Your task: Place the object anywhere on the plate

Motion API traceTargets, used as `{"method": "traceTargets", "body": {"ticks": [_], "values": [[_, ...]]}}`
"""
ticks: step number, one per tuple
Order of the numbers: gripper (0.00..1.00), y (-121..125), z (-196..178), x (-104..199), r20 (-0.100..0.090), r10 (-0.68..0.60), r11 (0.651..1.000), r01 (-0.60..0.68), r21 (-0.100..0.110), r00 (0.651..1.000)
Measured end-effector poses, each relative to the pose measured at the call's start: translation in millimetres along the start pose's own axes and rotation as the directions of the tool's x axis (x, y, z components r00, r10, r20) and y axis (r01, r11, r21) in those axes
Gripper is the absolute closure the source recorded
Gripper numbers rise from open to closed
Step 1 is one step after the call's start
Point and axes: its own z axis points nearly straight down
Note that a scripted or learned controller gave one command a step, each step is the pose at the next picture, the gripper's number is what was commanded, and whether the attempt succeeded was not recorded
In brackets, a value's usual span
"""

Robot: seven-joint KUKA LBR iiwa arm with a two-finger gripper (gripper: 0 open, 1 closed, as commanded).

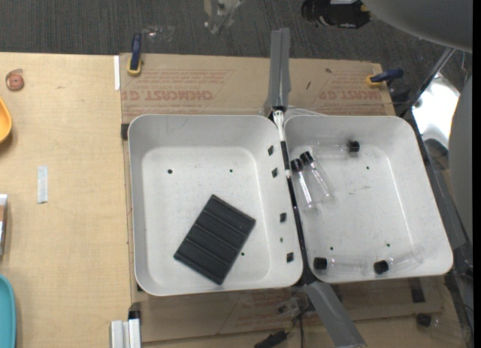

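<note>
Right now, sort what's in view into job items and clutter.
Job: black ridged plate in the left bin; clear black-capped vials in the right bin.
Clutter: blue clamp, orange dish, cardboard sheet.

Upside-down red "CHEMCAST GP" print on the cardboard sheet (pixel 225 87)

Robot lab, clamped cardboard sheet (pixel 259 87), white bins (pixel 143 189), clear vials (pixel 312 181), wooden bench (pixel 60 211)
</note>
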Motion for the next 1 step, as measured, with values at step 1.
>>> {"method": "traceTargets", "body": {"ticks": [1], "values": [[1.00, 1.0, -6.7, -0.2, 0.001, -0.001, 1.000, 0.001, 0.003, 1.000]]}}
